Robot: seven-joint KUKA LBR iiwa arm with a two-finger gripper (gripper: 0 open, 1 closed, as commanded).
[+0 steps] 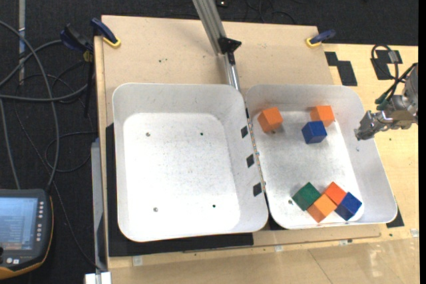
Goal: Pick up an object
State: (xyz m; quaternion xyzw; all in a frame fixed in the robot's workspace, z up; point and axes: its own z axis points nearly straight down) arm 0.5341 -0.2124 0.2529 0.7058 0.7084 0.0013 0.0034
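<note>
Plywood bench (pixel 173 50) on black floor bears two white bins (pixel 126 110); tool (pixel 367 128) state unclear.

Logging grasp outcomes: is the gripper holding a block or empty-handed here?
Empty-handed. The gripper sits at the right bin's right rim, apart from every block; the nearest, the blue block, lies untouched.

Single fixed camera, high above bench (pixel 200 50), slanted down, both bins within frame.

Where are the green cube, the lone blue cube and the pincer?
green cube (pixel 307 195): camera view, on its top face.
lone blue cube (pixel 313 132): camera view, on its top face.
pincer (pixel 363 132): camera view, at its tips by the right bin's right wall.
</note>
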